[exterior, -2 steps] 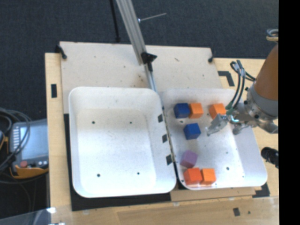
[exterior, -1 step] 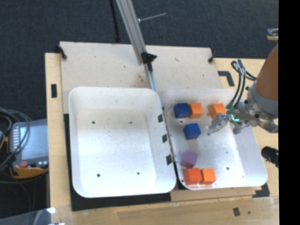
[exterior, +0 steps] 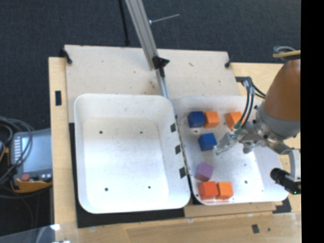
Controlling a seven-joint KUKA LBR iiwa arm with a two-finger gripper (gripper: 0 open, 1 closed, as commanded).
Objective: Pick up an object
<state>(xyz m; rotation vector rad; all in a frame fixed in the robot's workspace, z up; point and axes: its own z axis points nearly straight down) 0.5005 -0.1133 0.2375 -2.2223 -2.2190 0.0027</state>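
Grey arm (exterior: 276, 123) with a broad orange band (exterior: 284, 92), green and black cables (exterior: 249, 105), pale metal jaws.

Seven blocks (exterior: 207, 141) in right bin (exterior: 253, 189), left bin (exterior: 126, 151) beside it

The two bins, the left bin (exterior: 126, 151) and the right bin (exterior: 253, 184), are white with tiny dark specks. In the right one sit two blue blocks (exterior: 196, 119) (exterior: 207, 141), a purple block (exterior: 204, 171), and four orange blocks (exterior: 212, 118) (exterior: 233, 119) (exterior: 207, 190) (exterior: 225, 189). The table (exterior: 58, 151) is light tan wood. The arm (exterior: 283, 97) is orange-brown above grey. The floor (exterior: 50, 14) is dark.
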